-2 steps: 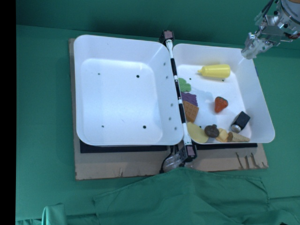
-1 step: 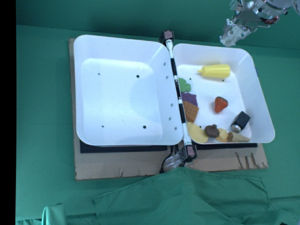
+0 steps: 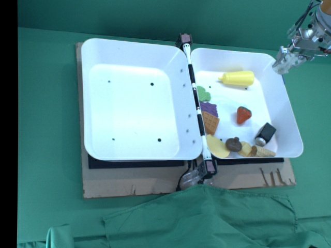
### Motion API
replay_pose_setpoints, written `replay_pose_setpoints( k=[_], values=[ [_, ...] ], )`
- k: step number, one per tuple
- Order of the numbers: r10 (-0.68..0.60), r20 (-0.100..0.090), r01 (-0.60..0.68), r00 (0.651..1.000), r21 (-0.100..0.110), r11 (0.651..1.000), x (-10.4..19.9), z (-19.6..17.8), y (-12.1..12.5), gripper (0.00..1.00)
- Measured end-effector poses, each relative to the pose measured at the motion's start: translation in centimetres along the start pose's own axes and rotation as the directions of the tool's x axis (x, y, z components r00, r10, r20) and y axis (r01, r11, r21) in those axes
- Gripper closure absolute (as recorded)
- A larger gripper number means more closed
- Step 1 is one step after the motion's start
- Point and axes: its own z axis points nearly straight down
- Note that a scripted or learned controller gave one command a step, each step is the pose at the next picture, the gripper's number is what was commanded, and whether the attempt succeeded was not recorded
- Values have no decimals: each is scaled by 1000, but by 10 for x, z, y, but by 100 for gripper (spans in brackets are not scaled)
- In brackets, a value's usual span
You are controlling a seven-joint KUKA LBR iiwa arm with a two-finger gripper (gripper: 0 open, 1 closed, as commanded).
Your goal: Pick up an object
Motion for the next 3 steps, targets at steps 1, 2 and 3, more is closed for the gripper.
replay_pose_setpoints(
  k=[1,2,3],
  values=[
    [-10,0,10,1000,-7,1000,16,-10,30,100],
    [-18,-1,18,1000,-15,1000,81,-54,93,100],
    [-8,2,8,1000,-14,1000,75,-66,90,100]
  ],
)
